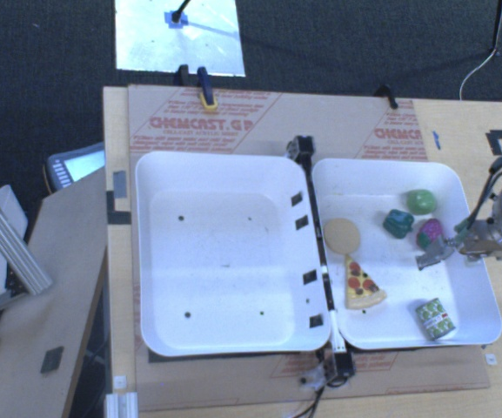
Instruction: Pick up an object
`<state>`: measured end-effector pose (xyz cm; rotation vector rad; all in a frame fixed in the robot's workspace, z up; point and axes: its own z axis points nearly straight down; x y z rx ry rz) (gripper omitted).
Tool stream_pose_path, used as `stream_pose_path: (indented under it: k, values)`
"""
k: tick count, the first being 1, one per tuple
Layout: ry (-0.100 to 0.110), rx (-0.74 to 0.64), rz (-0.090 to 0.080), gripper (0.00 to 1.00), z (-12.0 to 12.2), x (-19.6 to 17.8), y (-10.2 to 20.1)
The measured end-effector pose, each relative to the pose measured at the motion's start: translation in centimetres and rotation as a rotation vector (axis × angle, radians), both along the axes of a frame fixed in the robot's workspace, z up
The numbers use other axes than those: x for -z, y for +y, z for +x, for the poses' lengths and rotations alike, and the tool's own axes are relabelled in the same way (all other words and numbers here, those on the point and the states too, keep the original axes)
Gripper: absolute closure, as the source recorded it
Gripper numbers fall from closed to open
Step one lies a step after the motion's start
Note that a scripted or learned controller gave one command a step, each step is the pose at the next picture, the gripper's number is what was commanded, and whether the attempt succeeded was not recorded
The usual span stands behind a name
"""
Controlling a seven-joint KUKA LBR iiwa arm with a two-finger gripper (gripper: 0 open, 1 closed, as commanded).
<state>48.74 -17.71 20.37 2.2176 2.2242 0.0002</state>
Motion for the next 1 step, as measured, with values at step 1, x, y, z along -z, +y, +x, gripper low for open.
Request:
stream_pose_path:
  k: [1]
  values:
    - [-0.005,-0.013,0.004,0.00,0.36,-3.15,11.04]
